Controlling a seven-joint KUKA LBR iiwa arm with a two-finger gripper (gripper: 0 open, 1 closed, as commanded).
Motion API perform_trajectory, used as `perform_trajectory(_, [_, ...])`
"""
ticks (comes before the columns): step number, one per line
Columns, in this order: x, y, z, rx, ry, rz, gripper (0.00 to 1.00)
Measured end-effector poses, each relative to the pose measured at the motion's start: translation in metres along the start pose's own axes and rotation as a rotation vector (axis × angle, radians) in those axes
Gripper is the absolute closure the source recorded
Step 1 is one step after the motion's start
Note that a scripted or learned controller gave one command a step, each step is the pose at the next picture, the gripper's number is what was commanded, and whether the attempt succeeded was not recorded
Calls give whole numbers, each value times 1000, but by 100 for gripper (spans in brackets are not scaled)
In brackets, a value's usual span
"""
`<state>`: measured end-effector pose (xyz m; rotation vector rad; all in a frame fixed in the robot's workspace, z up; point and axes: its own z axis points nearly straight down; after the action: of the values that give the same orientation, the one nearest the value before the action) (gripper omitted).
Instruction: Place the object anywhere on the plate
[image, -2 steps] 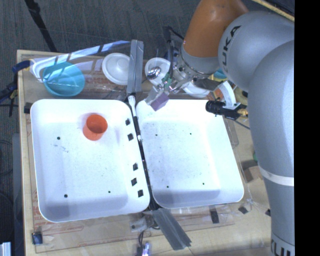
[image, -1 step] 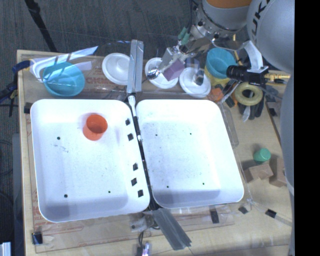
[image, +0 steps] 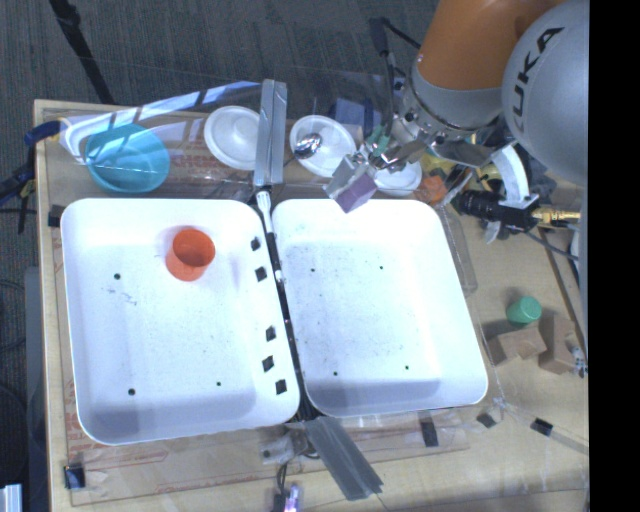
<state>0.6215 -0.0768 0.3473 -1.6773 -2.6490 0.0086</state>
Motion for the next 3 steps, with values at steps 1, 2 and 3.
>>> perform_trajectory(1, [56,66,67,2,1,121,100])
perform_trajectory(2, [155,60,128,2,0,4,100])
perform_trajectory(3, [263,115,123,0,-2,38,100])
